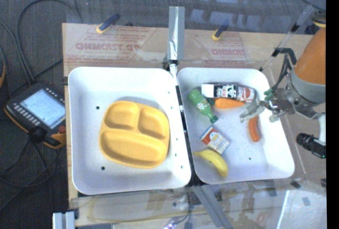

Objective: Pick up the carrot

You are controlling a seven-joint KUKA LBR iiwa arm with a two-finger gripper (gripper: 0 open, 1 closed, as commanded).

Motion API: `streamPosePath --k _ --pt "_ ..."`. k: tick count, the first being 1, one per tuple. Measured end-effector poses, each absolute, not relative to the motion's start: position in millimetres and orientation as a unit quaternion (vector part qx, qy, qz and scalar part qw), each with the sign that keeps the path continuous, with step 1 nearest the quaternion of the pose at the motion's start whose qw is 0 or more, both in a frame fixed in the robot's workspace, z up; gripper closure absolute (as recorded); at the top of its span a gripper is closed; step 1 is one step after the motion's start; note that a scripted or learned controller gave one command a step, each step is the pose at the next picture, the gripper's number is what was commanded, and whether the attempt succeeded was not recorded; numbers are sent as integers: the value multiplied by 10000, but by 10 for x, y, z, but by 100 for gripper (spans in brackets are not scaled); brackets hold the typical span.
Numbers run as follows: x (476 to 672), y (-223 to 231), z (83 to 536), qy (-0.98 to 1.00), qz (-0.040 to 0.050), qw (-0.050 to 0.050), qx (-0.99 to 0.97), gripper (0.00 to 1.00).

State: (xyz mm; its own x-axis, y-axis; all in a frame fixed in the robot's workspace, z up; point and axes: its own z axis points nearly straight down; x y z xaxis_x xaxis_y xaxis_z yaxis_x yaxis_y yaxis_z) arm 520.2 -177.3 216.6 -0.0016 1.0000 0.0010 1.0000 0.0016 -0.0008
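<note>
Because the carrot (229, 104) lies near the right bin's (275, 167) far edge, touching the milk carton (229, 91) and close to the green bottle (202, 105), the tool (258, 110), fingers spread and empty, could nudge the carton or catch the sausage (255, 129) nearby.

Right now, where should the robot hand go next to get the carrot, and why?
Probably a small slide toward the left bin. The gripper hangs over the right bin, just right of the carrot, which lies beside the milk carton and the green bottle. It is not over the carrot yet, so lining up comes before lowering.
</note>
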Motion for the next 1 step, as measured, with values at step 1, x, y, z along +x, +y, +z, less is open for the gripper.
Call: streamPosePath --k 1 --pt "5820 -1890 1718 -7413 9 -3 -6712 0"
